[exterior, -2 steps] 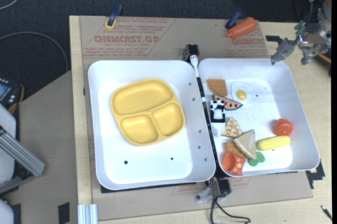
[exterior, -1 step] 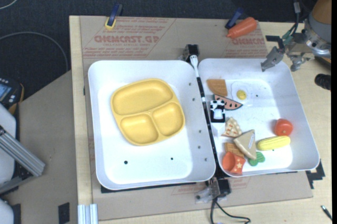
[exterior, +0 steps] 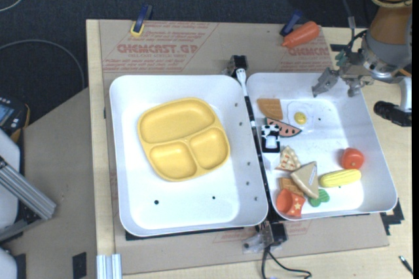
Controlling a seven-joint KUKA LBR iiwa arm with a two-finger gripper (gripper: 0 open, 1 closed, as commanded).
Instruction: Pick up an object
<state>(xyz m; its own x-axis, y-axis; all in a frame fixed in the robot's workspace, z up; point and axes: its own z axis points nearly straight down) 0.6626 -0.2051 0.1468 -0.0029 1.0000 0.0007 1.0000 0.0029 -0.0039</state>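
Pincer (exterior: 337,84) spread apart over the right bin's (exterior: 376,133) far edge, holding nothing
We should drop straight onto the lone tomato (exterior: 352,158), away from the crowded pile

Arm (exterior: 391,22), upper right of the frame: a rounded orange band section, with a thin yellow-edged ring or cable loop showing at its top. Below the band sits a light grey cylindrical wrist collar with a paler flange on its right side. A thin dark cable runs down alongside the wrist on its left. Gripper (exterior: 338,85), left of and below the collar: grey metal, compact body with dark fittings, ending in two slender grey fingers (exterior: 323,86). Screws and markings are too small to make out.
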